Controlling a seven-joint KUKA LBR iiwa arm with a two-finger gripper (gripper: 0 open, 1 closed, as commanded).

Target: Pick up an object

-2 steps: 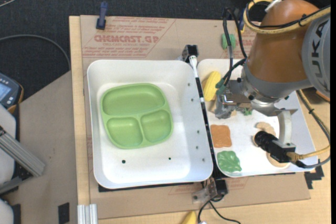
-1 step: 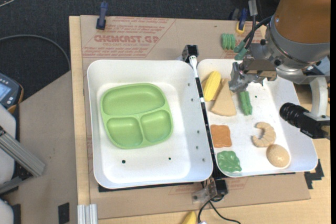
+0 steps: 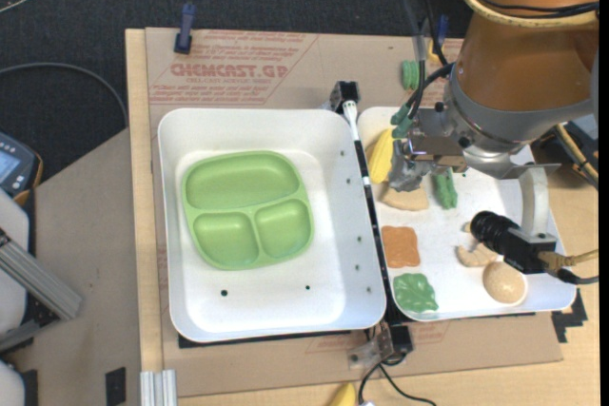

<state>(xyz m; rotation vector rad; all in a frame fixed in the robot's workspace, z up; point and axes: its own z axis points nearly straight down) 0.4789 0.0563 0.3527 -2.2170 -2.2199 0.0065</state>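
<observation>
Brown cardboard covers the surface [image 3: 238, 62], and two white bins sit on it side by side. In the right bin [image 3: 455, 301], near its far left corner, lies a flat tan piece [image 3: 409, 202] that looks like a slice of bread or a biscuit. Its long axis seems to run left to right across the bin, though the far edge is hidden.

The tool [image 3: 410, 178] hangs right over that far edge, at the end of the grey and orange arm [image 3: 528, 33]. Whether it is open or closed I cannot tell, and nothing is visibly gripped.

Just left of the tan piece, a yellow banana [image 3: 379, 157] lies along the bin wall, pointing away from the camera. Just right of it, a green pod [image 3: 444, 190] lies nearly parallel to the banana, partly under the arm.

Nearer the camera sit an orange square [image 3: 401, 246] and then a leafy green piece [image 3: 415, 293] by the front rim. Further right are a small tan scrap [image 3: 471, 255] and a pale egg [image 3: 504, 283].

The left bin [image 3: 171, 204] holds a green divided plate [image 3: 248, 209], well apart from the tool.
</observation>
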